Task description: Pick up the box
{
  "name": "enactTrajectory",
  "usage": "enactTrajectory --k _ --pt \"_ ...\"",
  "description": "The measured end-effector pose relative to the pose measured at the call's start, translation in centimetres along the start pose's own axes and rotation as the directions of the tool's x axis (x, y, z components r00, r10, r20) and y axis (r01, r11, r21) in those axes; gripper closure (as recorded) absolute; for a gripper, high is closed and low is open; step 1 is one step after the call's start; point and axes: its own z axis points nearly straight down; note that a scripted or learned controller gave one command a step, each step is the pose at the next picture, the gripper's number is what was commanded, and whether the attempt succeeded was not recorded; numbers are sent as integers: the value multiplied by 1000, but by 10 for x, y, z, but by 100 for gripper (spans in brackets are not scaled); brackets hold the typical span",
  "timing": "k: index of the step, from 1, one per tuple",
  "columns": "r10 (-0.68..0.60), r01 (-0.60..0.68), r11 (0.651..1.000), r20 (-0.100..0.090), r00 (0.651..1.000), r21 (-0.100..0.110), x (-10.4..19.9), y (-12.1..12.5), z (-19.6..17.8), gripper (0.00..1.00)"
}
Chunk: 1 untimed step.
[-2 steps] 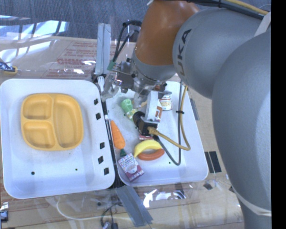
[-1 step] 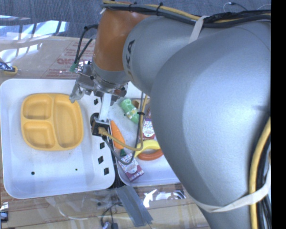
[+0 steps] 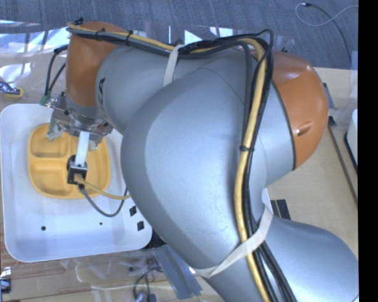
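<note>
The gripper (image 3: 71, 129) hangs below the orange band of the arm (image 3: 208, 168), low over the left white bin (image 3: 12, 187). We see it right above the far part of the yellow box (image 3: 47, 168). We cannot tell how wide it stands, nor whether it touches the box, because the wrist covers that spot. The box is shallow, with compartments inside. It lies flat on the bin's floor in the far half, about midway between the left and right edges. On the near half of the floor we see 2 small dark specks (image 3: 43, 227). The grey arm covers the bin's far right corner.
</note>
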Motion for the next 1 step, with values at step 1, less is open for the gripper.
enactTrajectory --k 1 --pt "108 -108 994 -12 994 4 -25 35 25 0"
